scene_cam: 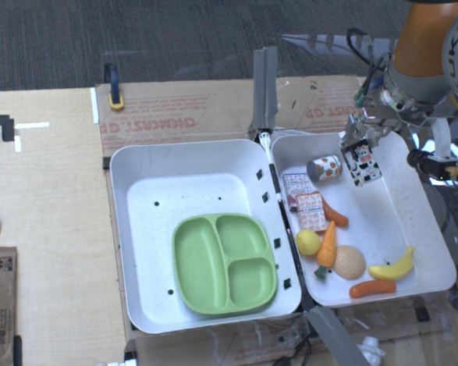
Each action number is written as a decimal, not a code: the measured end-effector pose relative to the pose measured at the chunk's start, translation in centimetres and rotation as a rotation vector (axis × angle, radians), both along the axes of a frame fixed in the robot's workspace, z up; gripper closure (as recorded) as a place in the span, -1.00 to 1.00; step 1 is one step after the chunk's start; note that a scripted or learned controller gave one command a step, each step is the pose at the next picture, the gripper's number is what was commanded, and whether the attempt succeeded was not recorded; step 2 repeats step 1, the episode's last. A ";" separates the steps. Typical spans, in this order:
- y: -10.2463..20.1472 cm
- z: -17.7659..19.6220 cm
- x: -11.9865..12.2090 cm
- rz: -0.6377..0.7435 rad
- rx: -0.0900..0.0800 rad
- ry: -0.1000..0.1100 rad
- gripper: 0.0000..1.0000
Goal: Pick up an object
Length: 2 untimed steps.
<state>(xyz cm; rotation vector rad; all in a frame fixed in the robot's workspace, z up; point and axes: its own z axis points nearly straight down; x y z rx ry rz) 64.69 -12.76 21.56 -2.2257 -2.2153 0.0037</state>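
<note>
The pickable objects sit in the right bin (418,204), crowded toward its left wall. A small can (326,167) lies on its side near the bin's upper middle, with a pink-and-white packet (296,186) and a red-labelled packet (311,209) just below it against the divider. Lower down, a lemon (308,242), a carrot (327,243) and a tan round bun (349,261) touch one another in a cluster; a second orange piece (335,214) lies just above them. A banana (394,266) and a red sausage-like piece (372,288) rest near the front rim. The right half of this bin's floor is bare white.

The gripper (362,161) hangs over the bin's upper part, just right of the can, with nothing visibly between its fingers; whether they are spread or closed cannot be made out.

The left bin (138,224) holds a green divided tray (223,262) toward its front right.
</note>
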 end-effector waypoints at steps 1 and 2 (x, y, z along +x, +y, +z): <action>-1.1 5.4 -1.3 -0.062 -0.001 0.000 1.00; -1.1 5.4 -1.3 -0.062 -0.001 0.000 1.00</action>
